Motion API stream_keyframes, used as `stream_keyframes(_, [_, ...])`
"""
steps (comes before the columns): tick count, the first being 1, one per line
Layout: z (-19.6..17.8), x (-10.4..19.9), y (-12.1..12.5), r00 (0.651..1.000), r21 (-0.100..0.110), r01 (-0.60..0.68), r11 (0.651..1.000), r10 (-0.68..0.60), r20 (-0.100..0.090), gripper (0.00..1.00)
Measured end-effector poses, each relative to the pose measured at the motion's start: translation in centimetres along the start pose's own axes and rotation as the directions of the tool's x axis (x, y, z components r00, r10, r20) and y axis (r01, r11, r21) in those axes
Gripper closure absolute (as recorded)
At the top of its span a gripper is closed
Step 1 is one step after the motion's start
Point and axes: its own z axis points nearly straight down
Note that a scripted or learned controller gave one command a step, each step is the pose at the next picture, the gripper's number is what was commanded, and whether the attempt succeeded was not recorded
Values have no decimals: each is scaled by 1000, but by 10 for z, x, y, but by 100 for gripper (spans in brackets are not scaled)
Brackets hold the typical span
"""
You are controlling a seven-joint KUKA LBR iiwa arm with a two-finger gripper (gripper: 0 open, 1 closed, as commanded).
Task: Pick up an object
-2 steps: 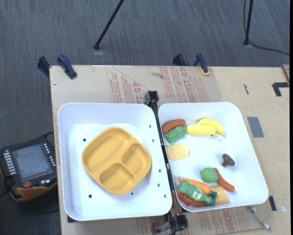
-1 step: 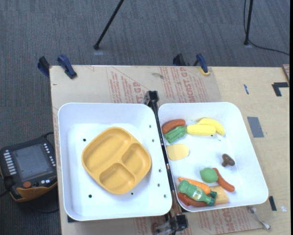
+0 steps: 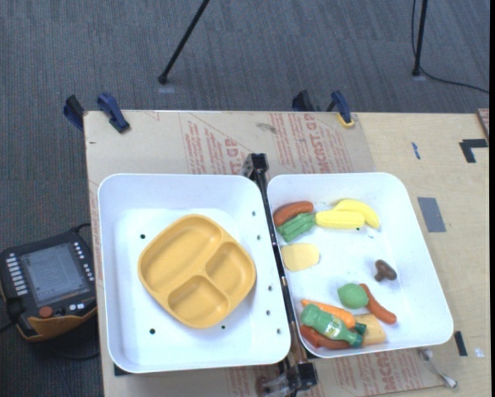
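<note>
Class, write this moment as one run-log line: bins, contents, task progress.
left bin: yellow tray | right bin: toy foods incl. banana, green bottle | pick: not yet done

Glossy white plastic bins (image 3: 115, 222); smooth yellow plastic tray (image 3: 196, 270); matt cardboard bench top (image 3: 231, 139).

Bright, even overhead light; slightly soft focus.

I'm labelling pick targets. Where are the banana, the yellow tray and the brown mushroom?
banana (image 3: 359, 211): camera view, middle of its curved body.
yellow tray (image 3: 197, 270): camera view, the ridge where its compartments meet.
brown mushroom (image 3: 385, 270): camera view, its cap.
</note>
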Motion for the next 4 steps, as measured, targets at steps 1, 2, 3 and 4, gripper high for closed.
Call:
stream_keyframes(1, [-10,0,3,1000,-7,6,1000,-6,4,100])
stream_keyframes(2, [-21,0,6,1000,-15,12,1000,-12,9,100])
stream_keyframes(3, [-31,0,9,1000,-22,18,1000,-18,13,100])
stream_keyframes(4, [-41,-1,11,1000,-29,24,999,-23,17,100])
